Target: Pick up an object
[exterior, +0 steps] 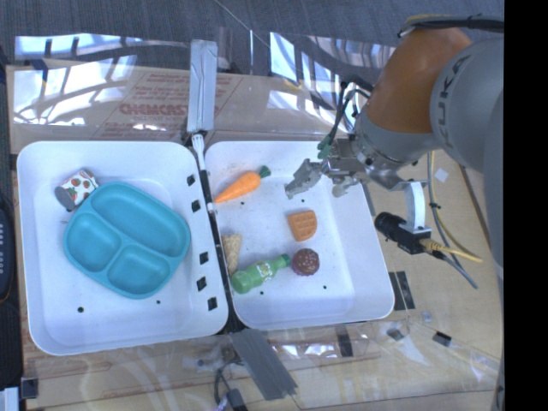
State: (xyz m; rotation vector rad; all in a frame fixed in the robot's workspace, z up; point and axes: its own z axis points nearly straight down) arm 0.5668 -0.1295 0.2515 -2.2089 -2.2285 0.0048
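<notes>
A large grey robot arm (pixel 454 84) with an orange band reaches in from the right above a tabletop (pixel 462 315) that carries two shallow white bins side by side. Its claw (pixel 321 180) hangs over the upper part of the right bin (pixel 360 302), its two fingers spread apart with nothing between them. The left bin (pixel 34 315) lies well off to the claw's left and holds a blue divided plate (pixel 127 240) and, at the plate's far corner, a small patterned packet (pixel 79 187). All the likely things to pick up sit in the right bin with the claw. The longest is a toy carrot (pixel 240 185), level with the claw and to its left, its long axis running slightly uphill toward the claw with the green top nearest it. A green bottle (pixel 259 273) lies further below and to the left, also slanted. Just below the claw, and nearest to it, rests a small orange block (pixel 301 224); this looks like the easiest target, calling for a short drop downward and a slight shift left. Below that block sits a dark round ball (pixel 306 262), and a small tan wedge (pixel 232 247) lies against the bin's left wall.
</notes>
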